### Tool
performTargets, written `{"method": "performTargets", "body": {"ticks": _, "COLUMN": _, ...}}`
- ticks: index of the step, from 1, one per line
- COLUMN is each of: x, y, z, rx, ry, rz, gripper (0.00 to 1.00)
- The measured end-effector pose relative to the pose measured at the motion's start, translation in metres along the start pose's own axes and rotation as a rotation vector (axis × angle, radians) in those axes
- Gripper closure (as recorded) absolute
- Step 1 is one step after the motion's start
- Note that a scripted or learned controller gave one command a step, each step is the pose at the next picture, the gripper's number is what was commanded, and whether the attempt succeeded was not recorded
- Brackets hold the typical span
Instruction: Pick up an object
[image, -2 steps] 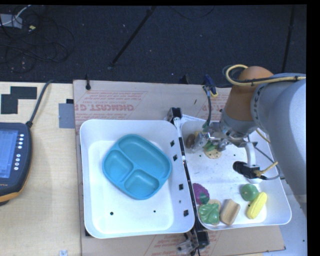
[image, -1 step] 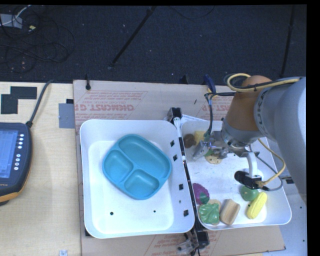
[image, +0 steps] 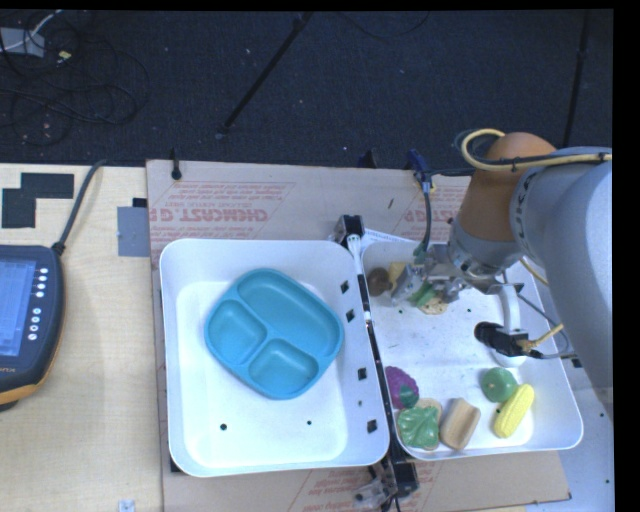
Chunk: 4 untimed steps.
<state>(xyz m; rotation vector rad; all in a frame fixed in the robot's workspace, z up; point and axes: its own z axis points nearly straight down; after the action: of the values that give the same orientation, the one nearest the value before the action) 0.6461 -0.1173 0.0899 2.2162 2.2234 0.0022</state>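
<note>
My gripper (image: 425, 288) is low over the back left part of the right bin (image: 560, 440). A small green item (image: 424, 296) and a tan piece (image: 435, 306) lie right under it, touching or nearly touching it; a grip on either is not visible. A brown lump (image: 379, 283) and a pale yellow piece (image: 398, 272) sit just left of the gripper. Along the bin's front lie a purple item (image: 400, 385), a green leafy item (image: 419, 427), a tan bread-like piece (image: 461, 423), a yellow corn cob (image: 513, 411) and a green ball (image: 497, 381).
The left bin (image: 190, 430) holds a blue divided plate (image: 272, 332). A dividing wall (image: 365, 340) separates the two bins. A tablet (image: 25, 310) lies at the bench's far left. Bare floor shows in the middle of the right bin.
</note>
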Motion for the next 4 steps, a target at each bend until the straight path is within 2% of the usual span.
{"method": "performTargets", "body": {"ticks": 1, "x": 0.026, "y": -0.001, "z": 0.000, "rx": -0.001, "ry": -0.003, "rz": 0.002, "gripper": 0.00}}
{"method": "performTargets", "body": {"ticks": 2, "x": 0.024, "y": -0.055, "z": -0.001, "rx": -0.003, "ry": -0.001, "rz": 0.003, "gripper": 0.00}}
{"method": "performTargets", "body": {"ticks": 3, "x": 0.035, "y": -0.028, "z": 0.000, "rx": 0.000, "ry": -0.002, "rz": 0.003, "gripper": 0.00}}
{"method": "performTargets", "body": {"ticks": 4, "x": 0.010, "y": 0.000, "z": 0.000, "rx": -0.001, "ry": 0.000, "rz": 0.003, "gripper": 0.00}}
